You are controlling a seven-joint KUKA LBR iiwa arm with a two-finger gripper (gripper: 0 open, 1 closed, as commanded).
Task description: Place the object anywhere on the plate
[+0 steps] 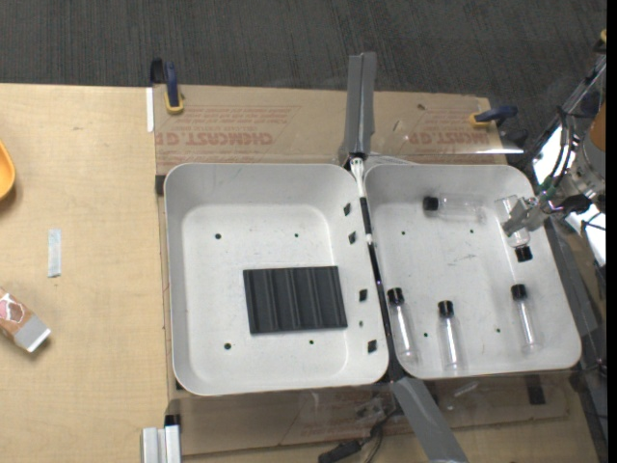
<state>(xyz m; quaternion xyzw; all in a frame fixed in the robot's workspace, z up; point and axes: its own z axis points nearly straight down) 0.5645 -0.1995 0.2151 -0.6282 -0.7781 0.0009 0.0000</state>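
Three tubes with black caps lie right of the plate (294, 299) at the near side of the right bin (463, 258), caps pointing away: first tube (398, 328) closest to the plate, second tube (447, 334) beside it, third tube (524, 318) farthest right.

One plate, black and ribbed, flat in the left bin (178, 258), with no tube on it.

One packet (24, 324), well left of the plate, on the bare bench (87, 162).

One fourth tube (523, 253), right of and beyond the plate, just beside my gripper; whether I touch it I cannot tell.

One gripper (521, 218), mine, over the right bin's far right part, well apart from the plate. Open or closed: I cannot tell.

One fifth tube (461, 206), lying crosswise, farther back than the plate, left of my gripper.

Two clamps on the cardboard beyond both bins: left clamp (172, 93), right clamp (492, 117).
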